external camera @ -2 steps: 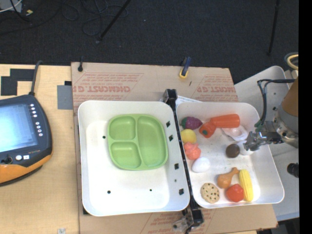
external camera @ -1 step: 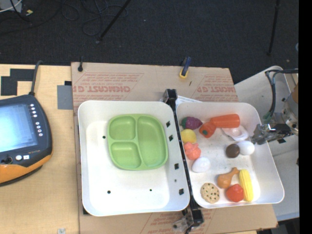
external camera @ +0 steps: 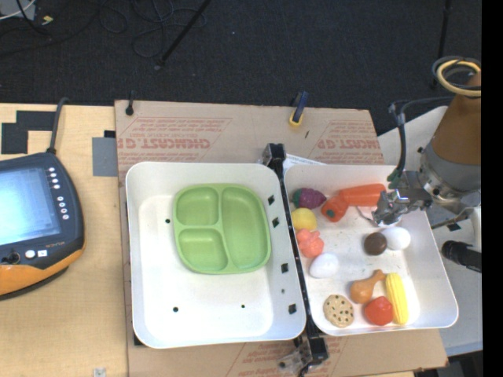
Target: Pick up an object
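gripper (external camera: 391,209) low over right bin (external camera: 440,289), beside carrot (external camera: 357,197) | finger state: cannot tell | toy food crowded, green tray (external camera: 220,228) alone in the left bin (external camera: 149,289)

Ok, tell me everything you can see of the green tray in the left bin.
The green tray is a light green, plastic-looking divided plate with rounded corners and three compartments: two smaller ones on its left side, one long one on its right. It lies flat, right way up, on the floor of the left white bin, toward that bin's upper right, close to the divider between the bins. All three compartments hold nothing. The hand is over the right bin, apart from it.
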Controlling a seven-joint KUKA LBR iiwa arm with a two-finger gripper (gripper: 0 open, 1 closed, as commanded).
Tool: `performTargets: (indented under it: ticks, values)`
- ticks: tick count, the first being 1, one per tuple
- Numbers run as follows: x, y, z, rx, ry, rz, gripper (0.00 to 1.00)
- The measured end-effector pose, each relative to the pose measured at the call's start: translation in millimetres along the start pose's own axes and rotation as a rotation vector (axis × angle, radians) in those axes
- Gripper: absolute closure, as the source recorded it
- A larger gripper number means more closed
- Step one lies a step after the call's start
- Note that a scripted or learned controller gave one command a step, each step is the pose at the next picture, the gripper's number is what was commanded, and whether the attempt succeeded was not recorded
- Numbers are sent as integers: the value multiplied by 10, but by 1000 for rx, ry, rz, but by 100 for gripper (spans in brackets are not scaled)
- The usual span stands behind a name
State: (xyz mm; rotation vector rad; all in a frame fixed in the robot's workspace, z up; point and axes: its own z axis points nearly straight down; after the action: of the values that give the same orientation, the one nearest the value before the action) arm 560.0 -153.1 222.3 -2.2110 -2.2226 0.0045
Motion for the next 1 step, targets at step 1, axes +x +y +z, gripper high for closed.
performTargets:
  ticks: [1]
  values:
    - [592,104,-48,0,0,0,100]
